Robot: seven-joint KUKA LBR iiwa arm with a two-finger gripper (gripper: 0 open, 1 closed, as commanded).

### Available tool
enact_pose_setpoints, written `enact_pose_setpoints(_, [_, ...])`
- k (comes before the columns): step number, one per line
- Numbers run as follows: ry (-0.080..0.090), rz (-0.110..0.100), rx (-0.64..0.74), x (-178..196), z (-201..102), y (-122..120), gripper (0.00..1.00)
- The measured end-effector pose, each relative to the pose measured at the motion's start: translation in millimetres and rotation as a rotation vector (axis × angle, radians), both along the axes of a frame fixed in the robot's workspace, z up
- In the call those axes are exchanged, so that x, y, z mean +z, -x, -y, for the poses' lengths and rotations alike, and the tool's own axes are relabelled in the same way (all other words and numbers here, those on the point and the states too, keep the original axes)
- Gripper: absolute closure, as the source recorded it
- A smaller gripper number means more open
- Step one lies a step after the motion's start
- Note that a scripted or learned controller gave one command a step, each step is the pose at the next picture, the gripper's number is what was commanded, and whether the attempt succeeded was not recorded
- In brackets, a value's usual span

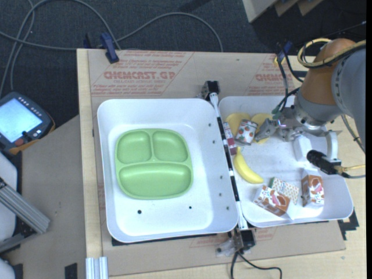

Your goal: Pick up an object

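**Gripper low in right bin, nothing seen between fingers**

Left bin (pixel 110 156), well to the gripper's left, carries a green divided tray (pixel 154 163). Right bin (pixel 343 205) sits under the arm (pixel 325 80), which comes in from the right. Gripper (pixel 278 127) hangs over the bin's upper part; whether its fingers are spread or pressed together cannot be told. Banana (pixel 249 172) lies below and left of the gripper, along the bin's left wall. A small red-and-white can (pixel 246 131) sits just left of the gripper, near it. Two printed cartons lie well below: the larger carton (pixel 275 196) and the smaller carton (pixel 313 190) to its right.
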State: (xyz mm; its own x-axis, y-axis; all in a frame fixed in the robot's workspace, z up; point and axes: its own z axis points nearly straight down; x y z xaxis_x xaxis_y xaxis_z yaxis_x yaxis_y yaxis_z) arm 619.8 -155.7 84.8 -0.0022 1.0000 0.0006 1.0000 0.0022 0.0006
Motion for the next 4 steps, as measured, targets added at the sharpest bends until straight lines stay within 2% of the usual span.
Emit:
enact_pose_setpoints(1, [-0.005, -0.031, -0.009, -4, -18, -40, 0.00])
enact_pose_setpoints(2, [0.002, -0.008, -0.003, 10, -18, -46, 1.00])
enact_pose_setpoints(3, [0.001, -0.001, -0.002, 71, -12, 45, 1.00])
enact_pose_setpoints(4, [0.001, -0.002, -0.003, 20, -47, -8, 1.00])
